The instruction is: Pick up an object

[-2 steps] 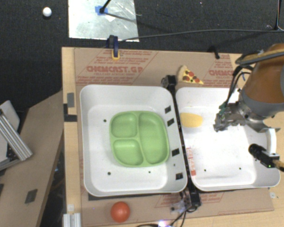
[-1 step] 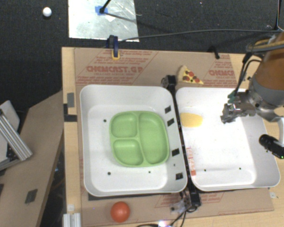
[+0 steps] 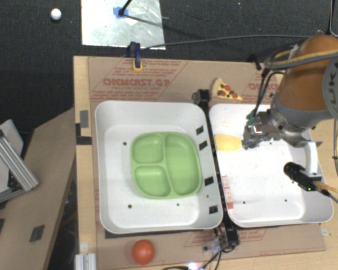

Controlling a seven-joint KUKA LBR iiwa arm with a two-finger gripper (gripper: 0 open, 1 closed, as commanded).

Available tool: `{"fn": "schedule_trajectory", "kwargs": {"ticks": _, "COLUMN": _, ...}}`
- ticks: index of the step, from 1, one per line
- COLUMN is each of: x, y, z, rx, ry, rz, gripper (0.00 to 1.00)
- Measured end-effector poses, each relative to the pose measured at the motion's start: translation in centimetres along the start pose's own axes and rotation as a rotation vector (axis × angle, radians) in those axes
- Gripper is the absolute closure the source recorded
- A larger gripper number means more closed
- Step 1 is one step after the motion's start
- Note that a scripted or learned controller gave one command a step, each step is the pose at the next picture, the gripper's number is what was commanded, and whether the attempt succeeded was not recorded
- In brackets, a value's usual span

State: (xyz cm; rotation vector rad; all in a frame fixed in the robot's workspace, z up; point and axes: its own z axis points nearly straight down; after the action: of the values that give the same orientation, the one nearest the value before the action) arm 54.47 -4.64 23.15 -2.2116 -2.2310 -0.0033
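Camera view: one slanted look down on both bins; landmark for all places below is the divider (image 3: 209,151) between them.
Left of divider: left bin (image 3: 110,207) holds a green three-compartment tray (image 3: 164,165), lying flat about mid-bin.
Right of divider: right bin (image 3: 270,207) holds a yellow object (image 3: 227,143), lemon-like, just beside the divider near the bin's far end. Nothing else graspable seen in that bin.
Gripper: gripper (image 3: 251,136) hangs over the right bin, a little further from the divider than the yellow object and close beside it. Tip is dark and cluttered from this angle.
Pincer state: cannot tell how far open; nothing visibly held, yellow object lies apart from it on the bin floor.
Arm: orange band (image 3: 307,66) and grey wrist above the right bin's far right corner, reaching in towards the divider.
Off-bin items: pizza-slice toy (image 3: 226,90) on the cardboard beyond the divider's far end; red ball (image 3: 142,251) on the cardboard at the near side, left of the divider.
Step, my read: approach or alignment on the yellow object, grasp not yet made.
Next move, my read: shift towards the divider to centre over the object, then descend and close.
Risk: object sits tight to the divider-side wall, so one finger may foul the wall, and the rounded shape could roll out.
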Motion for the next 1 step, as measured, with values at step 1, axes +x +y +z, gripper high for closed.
{"fn": "schedule_trajectory", "kwargs": {"ticks": 1, "x": 5.06, "y": 0.49, "z": -0.74, "rx": -0.001, "ry": 0.000, "rz": -0.001, "gripper": 1.00}}
